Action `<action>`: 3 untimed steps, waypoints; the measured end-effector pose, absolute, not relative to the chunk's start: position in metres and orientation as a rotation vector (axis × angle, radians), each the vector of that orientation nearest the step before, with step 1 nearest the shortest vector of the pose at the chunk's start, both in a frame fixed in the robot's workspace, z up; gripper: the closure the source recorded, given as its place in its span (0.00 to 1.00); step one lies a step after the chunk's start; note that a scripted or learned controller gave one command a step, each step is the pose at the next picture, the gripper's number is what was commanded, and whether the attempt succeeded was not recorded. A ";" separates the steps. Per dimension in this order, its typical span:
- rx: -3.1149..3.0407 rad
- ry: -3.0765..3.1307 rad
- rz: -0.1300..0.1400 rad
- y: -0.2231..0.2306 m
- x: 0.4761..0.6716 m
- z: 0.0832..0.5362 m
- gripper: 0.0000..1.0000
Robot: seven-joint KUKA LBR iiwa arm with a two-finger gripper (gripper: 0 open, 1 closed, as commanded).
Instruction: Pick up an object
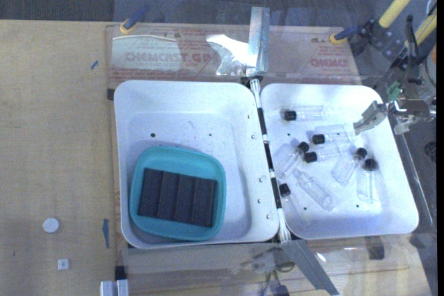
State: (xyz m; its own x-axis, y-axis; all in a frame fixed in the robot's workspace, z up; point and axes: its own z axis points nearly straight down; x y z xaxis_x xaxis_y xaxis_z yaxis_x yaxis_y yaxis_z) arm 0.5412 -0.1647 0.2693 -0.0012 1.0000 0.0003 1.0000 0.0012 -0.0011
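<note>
The gripper (373, 118) is hovering over the right bin's (395, 215) edge; its jaws' state is unclear. Vials (316, 149) are lying scattered there.

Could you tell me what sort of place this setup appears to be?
Probably a robotics lab bench set up for bin picking. Two white bins sit side by side, the right one holds small clear vials with black caps, and clamps fasten a clear sheet behind them.

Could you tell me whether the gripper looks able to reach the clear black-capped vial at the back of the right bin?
Probably yes: the gripper sits at the right white bin, and that clear black-capped vial lies apart, uncovered.
</note>
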 end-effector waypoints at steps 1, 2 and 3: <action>-2.138 -2.302 0.000 -0.204 0.596 0.118 0.00; -2.067 -2.371 -0.006 -0.148 0.561 0.088 0.00; -1.947 -2.475 -0.008 -0.118 0.597 0.088 0.00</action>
